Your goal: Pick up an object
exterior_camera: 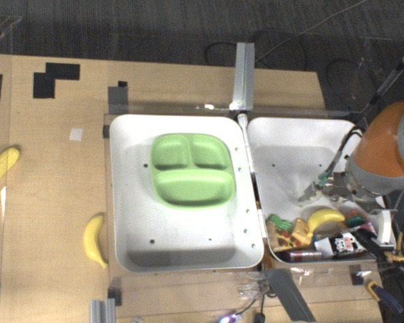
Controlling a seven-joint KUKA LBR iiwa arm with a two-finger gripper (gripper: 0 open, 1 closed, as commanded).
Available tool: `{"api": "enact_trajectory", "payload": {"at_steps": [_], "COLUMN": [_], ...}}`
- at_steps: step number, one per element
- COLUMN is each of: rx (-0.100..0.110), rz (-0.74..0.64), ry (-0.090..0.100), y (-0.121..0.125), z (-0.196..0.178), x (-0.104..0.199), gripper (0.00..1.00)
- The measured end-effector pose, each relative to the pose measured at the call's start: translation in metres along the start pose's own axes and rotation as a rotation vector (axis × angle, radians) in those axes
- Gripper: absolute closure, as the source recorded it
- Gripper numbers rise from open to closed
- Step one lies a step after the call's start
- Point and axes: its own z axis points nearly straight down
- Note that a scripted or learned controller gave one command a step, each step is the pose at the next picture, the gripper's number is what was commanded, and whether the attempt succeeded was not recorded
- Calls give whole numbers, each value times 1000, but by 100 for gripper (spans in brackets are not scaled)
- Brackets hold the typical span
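Step in hand: approach. The grey two-finger pincer (314,188) hangs low in the right-hand shallow white plastic bin (289,150), below the arm's orange band (384,147). Whether its fingers are spread or pressed together cannot be told; nothing is seen between them.

Candidate things lie in a heap just below the pincer, along the bin's near wall. Nearest is a curved yellow plastic banana (325,218), just below and slightly right. Further down and left lie small green and brown toy pieces (287,229), a thin dark red stick (297,254) and a black-and-white packet (345,243).

Next move, as judged: shift the pincer down over the banana, lower, then close.

Count: two white bins; one green three-compartment plastic tray (192,169) in the other white bin (131,180), well left of the pincer; a second yellow banana (94,239) and one yellow corn cob (1,166) far left on the bench (47,200).
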Motion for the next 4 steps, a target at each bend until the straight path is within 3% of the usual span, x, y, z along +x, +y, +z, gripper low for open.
{"api": "enact_trajectory", "payload": {"at_steps": [1, 2, 3, 4], "rx": [-11, 9, -8, -4], "rz": [-297, 153, 28, -264], "ry": [-5, 0, -3, -1], "y": [-30, 5, -31, -30], "z": [-2, -1, -1, -1], "x": [13, -10, 6, -30], "gripper": [0, 0, 0, 0]}}
